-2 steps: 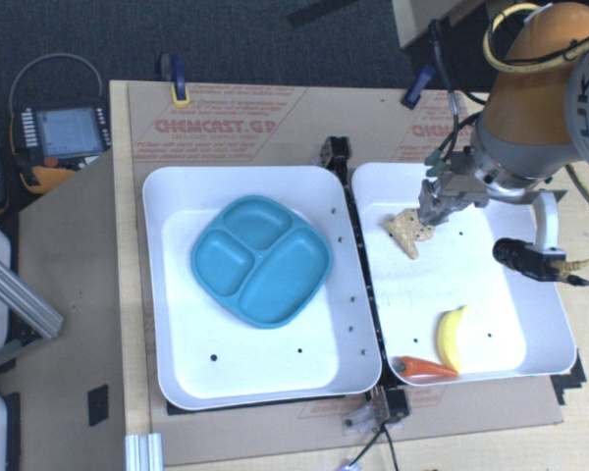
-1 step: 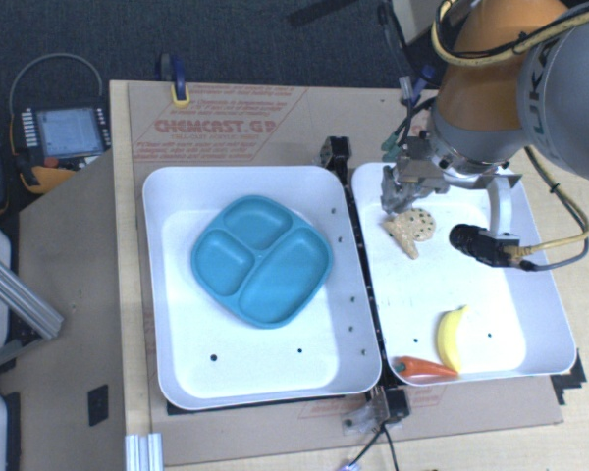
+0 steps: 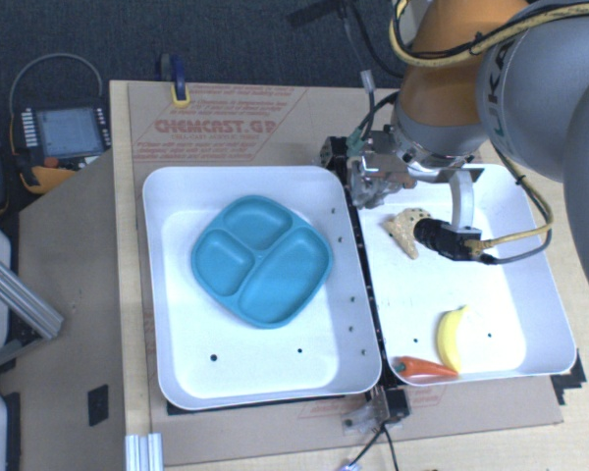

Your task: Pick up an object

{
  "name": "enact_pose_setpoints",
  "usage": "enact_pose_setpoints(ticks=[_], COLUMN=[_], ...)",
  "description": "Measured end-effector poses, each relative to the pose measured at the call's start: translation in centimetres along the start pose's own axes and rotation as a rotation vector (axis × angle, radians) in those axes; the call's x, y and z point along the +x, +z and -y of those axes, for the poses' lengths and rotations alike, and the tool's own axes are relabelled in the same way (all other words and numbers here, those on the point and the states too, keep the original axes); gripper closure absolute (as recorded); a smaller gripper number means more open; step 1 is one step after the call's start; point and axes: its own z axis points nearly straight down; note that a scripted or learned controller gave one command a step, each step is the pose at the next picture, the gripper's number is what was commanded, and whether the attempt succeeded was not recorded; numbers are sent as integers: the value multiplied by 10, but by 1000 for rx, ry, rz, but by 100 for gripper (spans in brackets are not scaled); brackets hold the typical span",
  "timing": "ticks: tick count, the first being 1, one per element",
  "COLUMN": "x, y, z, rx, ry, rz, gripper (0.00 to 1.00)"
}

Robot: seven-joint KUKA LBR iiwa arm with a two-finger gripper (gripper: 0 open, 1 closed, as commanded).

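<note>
My gripper (image 3: 371, 185) hangs over the far left corner of the right bin (image 3: 540, 292), close to the wall between the two bins. A tan, lumpy piece (image 3: 405, 230) lies just to its right and a little nearer to the camera, apart from it. A yellow banana-shaped object (image 3: 454, 338) rests near the right bin's front. An orange carrot-like object (image 3: 424, 367) lies against the front rim. A blue divided plate (image 3: 262, 260) sits in the middle of the left bin (image 3: 177, 351).
The arm's grey body and orange band (image 3: 461, 27) cover the far part of the right bin. A black plug with a yellow cable (image 3: 461, 241) hangs beside the tan piece. A pendant screen (image 3: 67, 130) lies off the bench at far left.
</note>
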Motion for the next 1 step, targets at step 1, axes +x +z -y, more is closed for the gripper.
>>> enact_pose_setpoints(ticks=[1], x=[45], y=[12], z=[-18], rx=[-1], ry=[1], rz=[0], gripper=[100])
